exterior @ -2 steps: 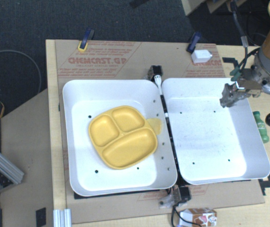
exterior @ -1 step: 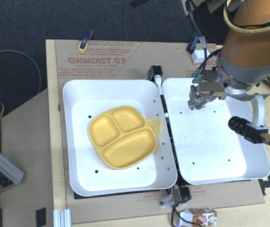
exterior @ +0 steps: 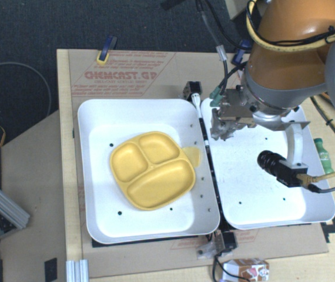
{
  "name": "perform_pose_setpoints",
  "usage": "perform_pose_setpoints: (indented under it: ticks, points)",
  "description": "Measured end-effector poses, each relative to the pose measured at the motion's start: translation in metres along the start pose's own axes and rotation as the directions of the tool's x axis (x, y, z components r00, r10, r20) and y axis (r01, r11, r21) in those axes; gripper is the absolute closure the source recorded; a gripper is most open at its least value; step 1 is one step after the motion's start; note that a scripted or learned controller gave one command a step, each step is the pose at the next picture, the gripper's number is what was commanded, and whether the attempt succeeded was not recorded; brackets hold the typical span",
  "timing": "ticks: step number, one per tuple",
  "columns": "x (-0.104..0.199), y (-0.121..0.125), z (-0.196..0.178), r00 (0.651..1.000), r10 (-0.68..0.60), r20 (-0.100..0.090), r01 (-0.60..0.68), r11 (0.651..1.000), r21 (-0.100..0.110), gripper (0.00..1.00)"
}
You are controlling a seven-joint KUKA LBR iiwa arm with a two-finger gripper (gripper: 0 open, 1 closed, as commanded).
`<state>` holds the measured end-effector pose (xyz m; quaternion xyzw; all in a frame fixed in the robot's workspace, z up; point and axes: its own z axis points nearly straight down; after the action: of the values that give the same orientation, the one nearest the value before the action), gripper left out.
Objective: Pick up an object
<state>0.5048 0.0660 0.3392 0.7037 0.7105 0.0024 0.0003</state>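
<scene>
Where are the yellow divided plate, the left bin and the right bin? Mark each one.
yellow divided plate (exterior: 158, 184): camera view, floor of its largest compartment.
left bin (exterior: 97, 157): camera view, bare floor left of the plate.
right bin (exterior: 250, 201): camera view, bare floor near its front rim.

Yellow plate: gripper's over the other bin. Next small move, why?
Probably slide the gripper toward the view's left, across the divide to the yellow plate. It hangs above the right bin's far-left corner; the plate lies flat in the left bin, its rim close to that divide.
</scene>
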Motion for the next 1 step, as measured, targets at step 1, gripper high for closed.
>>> perform_pose_setpoints:
  ticks: [1]
  points:
    - [0.0948,-0.0251,-0.0871,1.000,-0.004,-0.004,0.004,1.000,-0.006,1.00]
